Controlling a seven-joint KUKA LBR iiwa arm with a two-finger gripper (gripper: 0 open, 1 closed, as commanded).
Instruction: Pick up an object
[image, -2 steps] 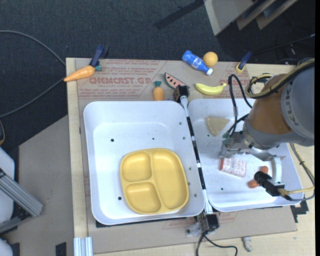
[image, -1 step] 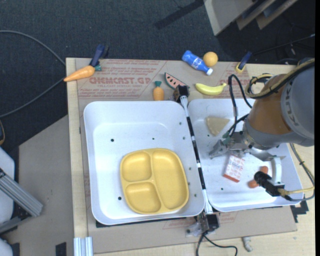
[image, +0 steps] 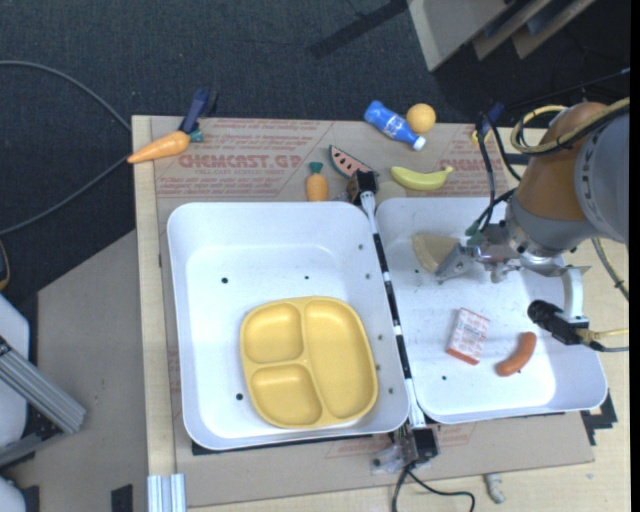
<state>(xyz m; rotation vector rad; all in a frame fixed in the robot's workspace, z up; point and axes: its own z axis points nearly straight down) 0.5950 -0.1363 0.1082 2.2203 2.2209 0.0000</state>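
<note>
Sausage (image: 516, 354) and packet (image: 468, 334) in right bin (image: 580, 385), jaws (image: 470, 262) above, spread unclear, beside tan piece (image: 432, 250)

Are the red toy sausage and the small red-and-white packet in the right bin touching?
Apart. The camera view shows bare white bin floor between the red toy sausage and the red-and-white packet.

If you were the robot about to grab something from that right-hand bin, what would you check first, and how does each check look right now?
1. Things to pick lie in the right bin: ok, a sausage, a small packet and a tan piece.
2. Gripper over that bin: ok, near the tan piece.
3. Something between the fingers: cannot tell.
4. Sausage and packet apart from each other: ok.
5. Yellow divided plate out of the way: ok, it lies in the left bin.
</note>
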